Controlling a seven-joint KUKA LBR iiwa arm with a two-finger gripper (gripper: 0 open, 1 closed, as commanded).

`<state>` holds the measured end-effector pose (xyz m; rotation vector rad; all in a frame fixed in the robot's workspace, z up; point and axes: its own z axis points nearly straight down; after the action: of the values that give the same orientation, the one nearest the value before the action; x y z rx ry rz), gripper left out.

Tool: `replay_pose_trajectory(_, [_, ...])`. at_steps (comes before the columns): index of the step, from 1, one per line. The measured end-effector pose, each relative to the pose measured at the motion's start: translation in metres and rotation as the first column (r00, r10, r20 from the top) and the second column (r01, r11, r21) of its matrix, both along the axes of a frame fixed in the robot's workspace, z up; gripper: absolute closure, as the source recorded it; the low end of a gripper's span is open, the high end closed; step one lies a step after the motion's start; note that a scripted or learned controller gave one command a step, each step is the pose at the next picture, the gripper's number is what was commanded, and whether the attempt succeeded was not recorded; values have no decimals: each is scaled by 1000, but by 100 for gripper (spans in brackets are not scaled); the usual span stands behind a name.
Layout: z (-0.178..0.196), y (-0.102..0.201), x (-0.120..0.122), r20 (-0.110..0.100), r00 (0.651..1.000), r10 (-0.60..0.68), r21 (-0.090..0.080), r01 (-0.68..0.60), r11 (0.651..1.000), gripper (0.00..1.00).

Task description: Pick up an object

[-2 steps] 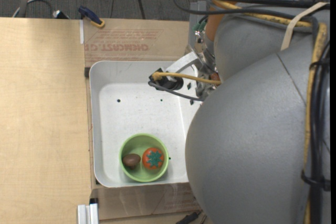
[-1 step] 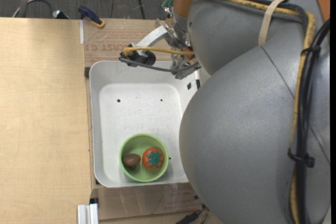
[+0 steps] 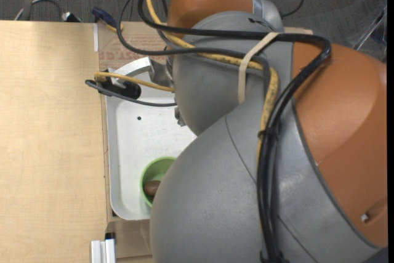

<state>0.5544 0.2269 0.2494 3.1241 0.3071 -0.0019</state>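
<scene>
Nearest us, the grey and orange arm (image 3: 265, 132) fills the frame from 12 through 6 o'clock and blocks most of the white bin (image 3: 132, 132) beneath it. At 9 o'clock lies a broad wooden board (image 3: 49, 132), touching the bin's left wall. Yellow and black cables (image 3: 203, 49) loop across the arm. At about 7 o'clock, in the bin's near corner, we see a green cup (image 3: 157, 170) half hidden by the arm, with something brown inside; its axis is unclear. We cannot tell the claw's state.
</scene>
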Motion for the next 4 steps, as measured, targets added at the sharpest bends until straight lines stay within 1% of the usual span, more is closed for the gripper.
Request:
replay_pose_trajectory(1, [192, -11, -43, 3, 992, 129, -1, -129, 992, 100])
replay_pose_trajectory(2, [147, -6, 66, -1, 996, 86, -1, -86, 996, 100])
replay_pose_trajectory(3, [-23, -77, 31, -6, 941, 338, 0, -338, 941, 100])
replay_pose_trajectory(4, [-73, -52, -49, -6, 762, 647, 3, -647, 762, 100])
